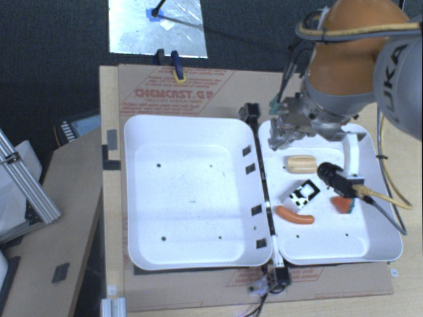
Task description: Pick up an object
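Above the right white bin (380, 246), the hand (285, 136), its opening impossible to judge, hangs near the tan oblong block (301, 164); crowded neighbours risk a glancing, empty grasp.

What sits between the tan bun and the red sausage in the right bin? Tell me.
In the camera view, a black-and-white patterned block lies between the tan bun above and the red sausage below.
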